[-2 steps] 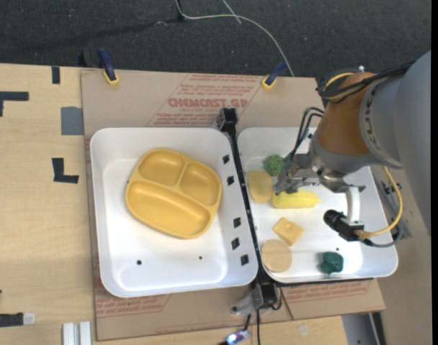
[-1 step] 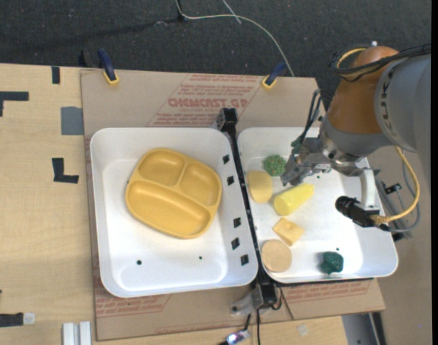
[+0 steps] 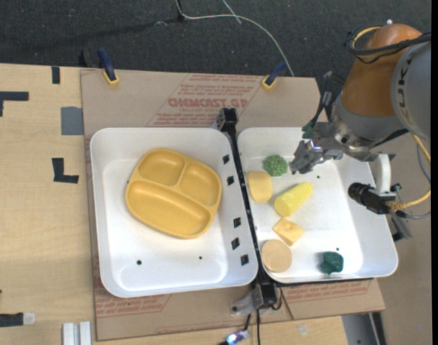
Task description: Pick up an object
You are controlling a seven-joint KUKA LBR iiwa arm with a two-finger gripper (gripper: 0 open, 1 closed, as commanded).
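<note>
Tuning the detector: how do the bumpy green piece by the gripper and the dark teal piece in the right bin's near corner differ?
The bumpy green round piece is lighter, leafy green; the dark teal piece is bluer and darker. The green one lies at the far side, just beside the gripper; the teal one sits alone near the front corner. Both are small and lie in the right white bin.

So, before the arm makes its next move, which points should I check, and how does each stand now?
1. Gripper over the right bin: ok.
2. An object between the jaws: not ok, none seen.
3. Jaws open or shut: cannot tell.
4. A target close by: ok, the green broccoli piece lies just beside the gripper.
5. Target free of neighbours: cannot tell, the pale yellow piece sits very near it.
6. Left bin's yellow tray out of the way: ok.
</note>
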